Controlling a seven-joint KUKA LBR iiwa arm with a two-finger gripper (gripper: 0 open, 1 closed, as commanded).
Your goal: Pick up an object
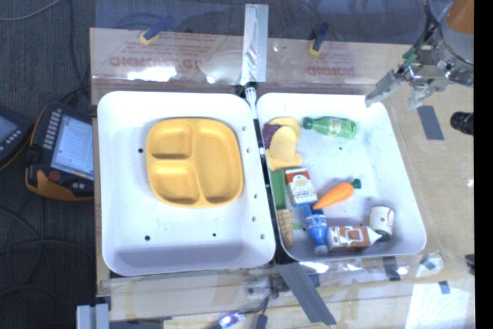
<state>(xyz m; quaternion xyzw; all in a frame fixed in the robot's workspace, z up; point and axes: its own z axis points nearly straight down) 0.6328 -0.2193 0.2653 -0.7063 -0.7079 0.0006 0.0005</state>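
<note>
My gripper [400,91] hangs at the far right, above the back right corner of the right bin [407,189], open with nothing between its fingers. In that bin lie a green bottle [330,125] at the back, a yellow toy piece [283,144] beside a purple item, a red and white carton [300,186], an orange carrot [337,194], a blue bottle [316,231], a brown and white carton [353,238] and a small white cup [381,219]. All lie left of and nearer than the gripper.
The left bin [115,189] holds a yellow divided plate [194,161]. A handheld pendant [62,154] lies on the floor to the left. Yellow clamps [156,30] sit on the board behind the bins, and a grey strip [255,42] stands upright between them.
</note>
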